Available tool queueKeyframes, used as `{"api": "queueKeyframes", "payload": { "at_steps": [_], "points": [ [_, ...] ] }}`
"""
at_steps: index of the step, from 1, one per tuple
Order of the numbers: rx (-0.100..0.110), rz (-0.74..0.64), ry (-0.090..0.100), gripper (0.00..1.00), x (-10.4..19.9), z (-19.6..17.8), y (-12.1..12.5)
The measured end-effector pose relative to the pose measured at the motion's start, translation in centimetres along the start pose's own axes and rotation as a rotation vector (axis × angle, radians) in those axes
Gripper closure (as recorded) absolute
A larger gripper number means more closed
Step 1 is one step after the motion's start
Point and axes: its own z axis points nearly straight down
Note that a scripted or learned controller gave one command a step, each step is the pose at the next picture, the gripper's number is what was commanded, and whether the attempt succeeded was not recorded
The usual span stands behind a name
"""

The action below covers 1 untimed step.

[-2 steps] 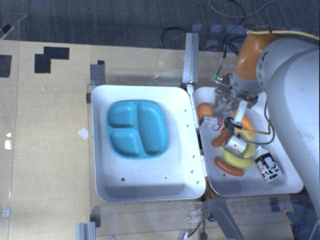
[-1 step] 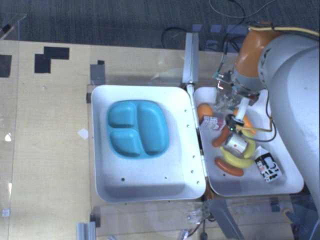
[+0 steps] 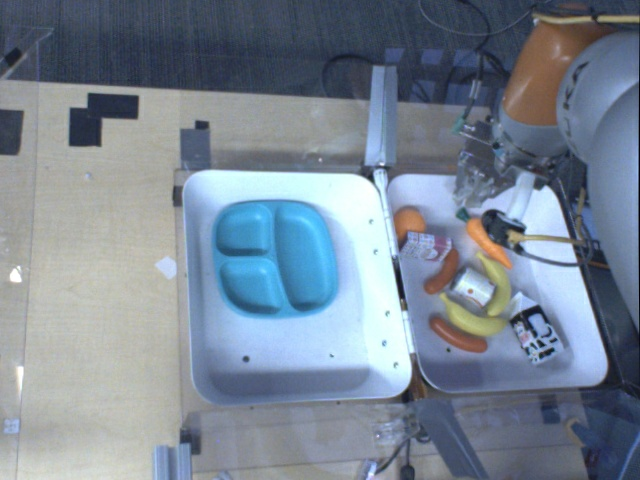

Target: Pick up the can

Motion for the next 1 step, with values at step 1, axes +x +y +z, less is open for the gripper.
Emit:
{"api": "queueKeyframes", "payload": {
  "at_steps": [1],
  "points": [
    [0.002,0.0,0.0,0.0,-0.01,0.07,-0.03]
  ]
}}
